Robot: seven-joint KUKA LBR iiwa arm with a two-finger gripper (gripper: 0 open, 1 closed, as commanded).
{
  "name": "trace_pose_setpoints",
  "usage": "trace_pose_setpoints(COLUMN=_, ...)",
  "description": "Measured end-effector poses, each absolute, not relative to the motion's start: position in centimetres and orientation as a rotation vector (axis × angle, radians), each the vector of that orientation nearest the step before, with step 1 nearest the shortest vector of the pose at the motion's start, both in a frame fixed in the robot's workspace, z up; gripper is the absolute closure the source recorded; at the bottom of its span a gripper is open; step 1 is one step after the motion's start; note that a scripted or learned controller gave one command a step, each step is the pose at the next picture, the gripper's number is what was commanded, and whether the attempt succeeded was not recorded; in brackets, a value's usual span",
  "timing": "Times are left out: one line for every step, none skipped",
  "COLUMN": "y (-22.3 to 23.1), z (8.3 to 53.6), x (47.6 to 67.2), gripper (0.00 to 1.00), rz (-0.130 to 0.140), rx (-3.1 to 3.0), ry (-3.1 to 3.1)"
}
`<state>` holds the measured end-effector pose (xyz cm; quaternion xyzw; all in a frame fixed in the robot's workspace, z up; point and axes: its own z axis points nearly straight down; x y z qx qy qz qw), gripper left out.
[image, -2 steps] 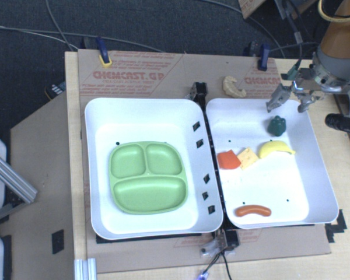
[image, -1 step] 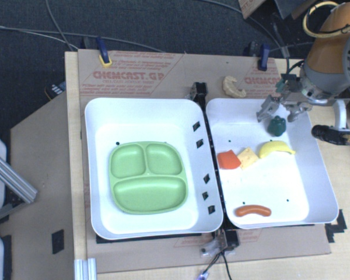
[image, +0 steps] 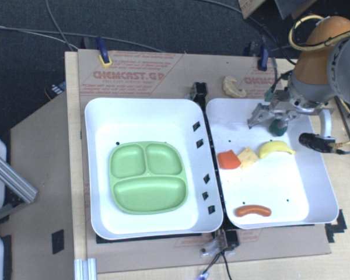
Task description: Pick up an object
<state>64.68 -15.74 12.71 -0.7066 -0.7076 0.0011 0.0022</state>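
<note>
Sausage (image: pixel 253 211) near the front edge of the right bin (image: pixel 315 197), gripper (image: pixel 269 116) over the far end.
In that bin an orange block (image: pixel 228 160), a yellow chunk (image: pixel 248 156) and a banana (image: pixel 276 149) sit mid-way, close together. The gripper hangs above them by a dark green thing (image: pixel 277 127); whether it is apart or together, I cannot tell. The left bin (image: pixel 99 156) holds a green divided plate (image: pixel 147 177).

Dark carpet floor (image: pixel 134 16) surrounds a brown cardboard-covered bench (image: pixel 76 156).

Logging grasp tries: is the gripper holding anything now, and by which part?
Cannot be told. The gripper hangs over the right bin, away from the banana.
</note>
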Motion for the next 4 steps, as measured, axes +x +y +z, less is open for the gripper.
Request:
trace_pose_setpoints(y=-15.8, z=14.2, x=64.8, gripper=1.0, rz=-0.002, rx=-2.22, ry=-2.224)
trace_pose_setpoints(y=-15.3, z=20.6, x=64.8, gripper=1.0, rz=-0.007, rx=-2.225, ry=-2.228)
trace_pose_setpoints(y=-15.4, z=25.9, x=63.9, gripper=1.0, rz=-0.007, rx=-2.225, ry=-2.227)
trace_pose_setpoints(y=-15.4, z=27.0, x=64.0, gripper=1.0, rz=-0.003, rx=-2.223, ry=-2.225)
